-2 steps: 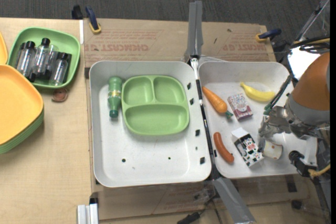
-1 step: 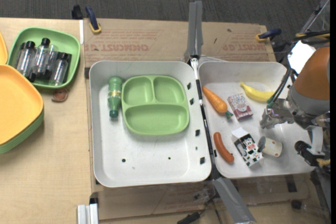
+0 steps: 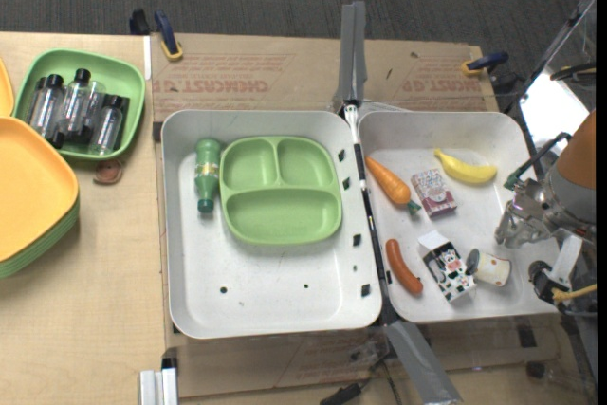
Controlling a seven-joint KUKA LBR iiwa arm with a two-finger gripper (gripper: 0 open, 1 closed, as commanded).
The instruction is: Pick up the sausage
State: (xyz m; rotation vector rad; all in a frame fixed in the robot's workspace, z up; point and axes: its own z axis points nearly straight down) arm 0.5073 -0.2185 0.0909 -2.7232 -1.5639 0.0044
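The sausage [image 3: 403,266] lies in the right bin [image 3: 493,123], down near the bottom left corner, close to the wall between the two bins; it is a small red-brown toy, long and thin with round ends, and it lies a bit slanted. Just to its right sits a little black and white box [image 3: 449,268] (near, but I cannot tell if they touch), and above it lies a toy carrot [image 3: 391,183], with a pink and white pack [image 3: 432,193] and a banana [image 3: 465,168] further up. The gripper [image 3: 520,225] hangs over the right side of that bin, well apart from the sausage, and nothing sits between its fingers; they are too small and blurry to see if they are spread or pressed together, so I cannot tell. The sausage looks light, likely plastic or rubber, smooth and round, so I think it could roll or slip out of a pinch; it does not look like it would break. The best place to grab is probably the middle, with the fingers squeezing across the thin way; the box side is a tight spot, so watch for a bump there. The left bin [image 3: 261,299] holds a green divided plate [image 3: 282,190] and a green bottle [image 3: 207,174].
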